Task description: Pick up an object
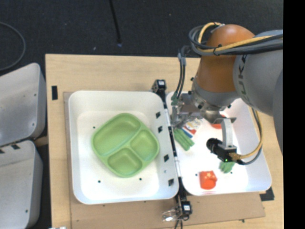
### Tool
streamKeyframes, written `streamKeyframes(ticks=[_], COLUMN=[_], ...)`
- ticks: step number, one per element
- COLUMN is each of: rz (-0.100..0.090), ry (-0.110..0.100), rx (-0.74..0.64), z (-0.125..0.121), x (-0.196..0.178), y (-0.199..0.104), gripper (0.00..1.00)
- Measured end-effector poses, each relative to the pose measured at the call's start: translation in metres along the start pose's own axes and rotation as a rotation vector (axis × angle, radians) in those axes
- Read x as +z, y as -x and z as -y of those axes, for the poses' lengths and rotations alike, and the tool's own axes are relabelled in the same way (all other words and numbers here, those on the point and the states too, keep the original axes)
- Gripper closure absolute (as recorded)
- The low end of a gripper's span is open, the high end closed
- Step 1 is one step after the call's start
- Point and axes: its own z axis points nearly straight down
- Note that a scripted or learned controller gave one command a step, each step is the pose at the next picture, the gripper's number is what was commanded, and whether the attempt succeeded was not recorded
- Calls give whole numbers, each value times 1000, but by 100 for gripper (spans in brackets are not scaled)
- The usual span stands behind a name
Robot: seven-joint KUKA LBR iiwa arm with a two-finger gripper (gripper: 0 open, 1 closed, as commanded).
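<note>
Objects worth grabbing are split across two bins, so going left to right: the left bin [76,185] holds a green divided plate [125,144], sitting a bit tilted in the middle of the frame's left half. Just past the divider, in the right bin [252,175], there's a green block [183,139] lying right against the bin's left wall, with something small and colourful [191,127] beside it that I can't make out. Lower down there's a small red piece [208,180] near the front edge, well apart from the rest.

The hand [183,112] is low over that crowded spot by the divider, right above the green block. I honestly can't tell how its grip is set from this angle, the wrist covers most of it, and I see nothing clearly held.

What could go wrong, as I see it: the block is jammed against the wall, so one side of the hand may land on the rim or the divider instead of slipping beside the block. Could also pinch the colourful bit by accident, or just shove the block along. Cables hanging near the right bin might snag too.
</note>
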Motion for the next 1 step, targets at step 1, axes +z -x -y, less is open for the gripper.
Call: streamKeyframes(ticks=[1], rz=[-1], ry=[-4], rx=[0], z=[-5], x=[14], y=[-42], gripper=[100])
